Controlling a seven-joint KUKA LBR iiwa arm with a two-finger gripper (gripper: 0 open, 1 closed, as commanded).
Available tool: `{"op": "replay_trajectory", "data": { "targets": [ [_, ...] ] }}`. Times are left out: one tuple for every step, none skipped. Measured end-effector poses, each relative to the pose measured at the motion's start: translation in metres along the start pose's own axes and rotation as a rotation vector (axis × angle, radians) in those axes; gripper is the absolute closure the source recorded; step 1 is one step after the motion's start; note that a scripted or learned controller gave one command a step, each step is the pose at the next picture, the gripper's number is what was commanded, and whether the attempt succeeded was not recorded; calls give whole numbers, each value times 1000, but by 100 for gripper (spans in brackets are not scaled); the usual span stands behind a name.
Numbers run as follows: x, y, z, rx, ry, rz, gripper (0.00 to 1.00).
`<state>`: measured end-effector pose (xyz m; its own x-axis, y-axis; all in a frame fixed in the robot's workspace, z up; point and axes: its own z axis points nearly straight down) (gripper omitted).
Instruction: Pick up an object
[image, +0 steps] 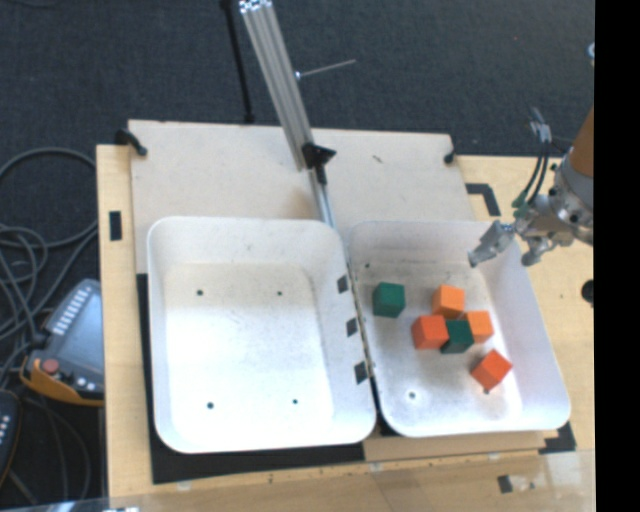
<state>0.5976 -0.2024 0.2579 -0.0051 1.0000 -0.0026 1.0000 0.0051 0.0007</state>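
The hand (510, 245) hangs over the upper right rim of the right bin (420, 250), its two fingers spread apart and nothing between them. Below it in that bin lie six cubes: a green cube (389, 299) alone toward the left, then a tight cluster of three orange cubes (431, 331) around a dark green cube (460, 335), and a red-orange cube (491, 369) just beside them, nearer the front. The left bin (165, 300) sits alongside on the bench (120, 460)
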Motion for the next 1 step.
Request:
{"op": "replay_trajectory", "data": {
  "targets": [
    [43, -38, 90, 9, 5, 0, 0]
  ]
}}
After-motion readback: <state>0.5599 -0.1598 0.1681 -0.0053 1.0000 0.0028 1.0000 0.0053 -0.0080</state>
